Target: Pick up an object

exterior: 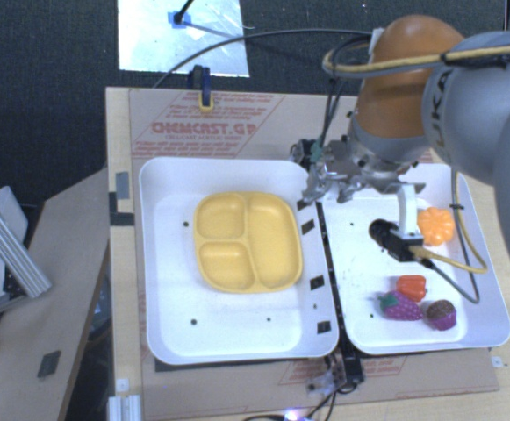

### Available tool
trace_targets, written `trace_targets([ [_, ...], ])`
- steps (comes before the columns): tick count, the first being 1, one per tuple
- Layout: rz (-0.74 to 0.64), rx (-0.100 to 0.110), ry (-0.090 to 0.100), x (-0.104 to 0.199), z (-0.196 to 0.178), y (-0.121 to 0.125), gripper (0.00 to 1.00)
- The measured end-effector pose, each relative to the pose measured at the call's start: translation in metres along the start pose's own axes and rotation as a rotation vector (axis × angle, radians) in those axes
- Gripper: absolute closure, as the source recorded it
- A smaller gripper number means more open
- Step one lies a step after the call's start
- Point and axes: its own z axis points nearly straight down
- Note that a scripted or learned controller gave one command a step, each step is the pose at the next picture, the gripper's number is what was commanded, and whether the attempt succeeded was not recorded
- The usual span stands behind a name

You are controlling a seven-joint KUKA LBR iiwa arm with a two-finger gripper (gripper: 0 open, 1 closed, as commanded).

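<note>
Purple grapes (398,306) and a maroon toy (441,313) lie nearest, well right of the yellow plate (246,239). Plate sits in the left bin (149,261). Gripper (326,185) hangs just off the plate's far right corner; whether open or closed cannot be told. Red pepper (412,286) and orange fruit (436,225) lie farther right of the plate.
</note>
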Motion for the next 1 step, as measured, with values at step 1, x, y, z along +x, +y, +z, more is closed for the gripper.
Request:
trace_targets([
  [1, -0.001, 0.000, 0.000, 0.0480, -0.0039, -0.0205, 1.00],
])
